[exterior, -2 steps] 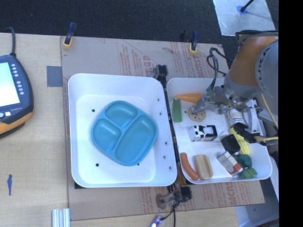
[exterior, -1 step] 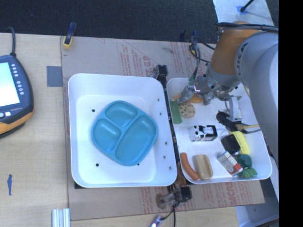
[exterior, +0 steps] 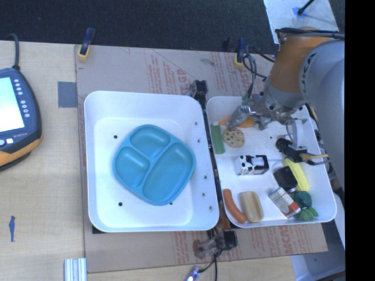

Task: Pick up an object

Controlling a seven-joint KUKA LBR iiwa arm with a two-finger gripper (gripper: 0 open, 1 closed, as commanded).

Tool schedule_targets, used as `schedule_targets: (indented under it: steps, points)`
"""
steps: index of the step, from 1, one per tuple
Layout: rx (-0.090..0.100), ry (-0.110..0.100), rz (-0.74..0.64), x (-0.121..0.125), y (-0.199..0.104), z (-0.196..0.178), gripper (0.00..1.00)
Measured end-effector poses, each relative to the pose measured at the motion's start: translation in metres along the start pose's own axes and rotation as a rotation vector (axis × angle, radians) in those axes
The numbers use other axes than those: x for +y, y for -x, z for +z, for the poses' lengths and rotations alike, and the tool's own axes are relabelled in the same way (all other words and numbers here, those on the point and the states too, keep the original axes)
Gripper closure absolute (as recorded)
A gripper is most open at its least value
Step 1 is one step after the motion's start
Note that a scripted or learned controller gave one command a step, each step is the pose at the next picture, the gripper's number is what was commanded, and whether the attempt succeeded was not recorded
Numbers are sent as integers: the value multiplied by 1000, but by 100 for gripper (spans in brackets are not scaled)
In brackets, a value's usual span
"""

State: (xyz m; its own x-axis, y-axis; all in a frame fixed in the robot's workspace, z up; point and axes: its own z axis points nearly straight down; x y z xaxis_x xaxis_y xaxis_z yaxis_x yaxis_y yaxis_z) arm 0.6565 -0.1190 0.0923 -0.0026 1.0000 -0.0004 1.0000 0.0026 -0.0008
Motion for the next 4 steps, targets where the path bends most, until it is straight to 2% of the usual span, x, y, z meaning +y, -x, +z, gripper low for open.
schedule_targets:
  steps: [1, 2, 3, 4]
  points:
    - [1, -5, -2, 0, -22, 0, 0]
    - [0, -9, -4, -1, -21, -10, 100]
    - [-1, 2, -3, -54, 6, -2, 100]
    - [-1, -1, -2, -55, 6, 0, 0]
